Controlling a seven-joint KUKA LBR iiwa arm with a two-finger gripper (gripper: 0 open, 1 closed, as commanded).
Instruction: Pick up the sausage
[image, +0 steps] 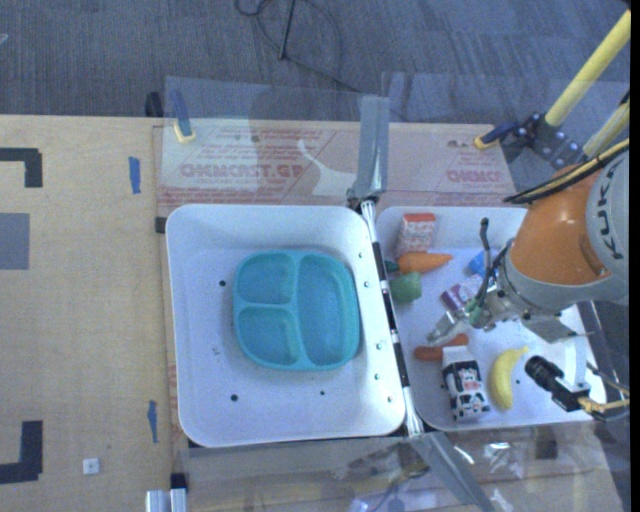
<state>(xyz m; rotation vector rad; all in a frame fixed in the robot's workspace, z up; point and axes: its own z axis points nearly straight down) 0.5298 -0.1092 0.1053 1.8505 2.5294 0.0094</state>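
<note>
The gripper (447, 328) hangs low over the right bin (505, 222), reaching in from the right below the arm's orange band (555, 245), and its two metal fingers (443, 331) point down and to the left, seeming slightly parted with nothing seen between them, though they are small and partly blurred, so how far they are apart is hard to judge. The sausage (440, 350), a short reddish-orange piece, lies on the bin floor just below and a little left of the fingertips, very near them but apparently not held. Just beneath it stands a small black-and-white carton (466, 387), and to the right of that lies a banana (505, 377). Toward the top of the same bin a red-and-white box (417, 234) stands near the upper left corner, with a carrot (424, 263) just under it and a green round item (406, 288) below that, close to the wall between the bins. A purple item (461, 297) lies just above the gripper, partly behind it. In the left bin (200, 300) a teal divided plate (297, 310) sits near the middle, its three compartments bare
</note>
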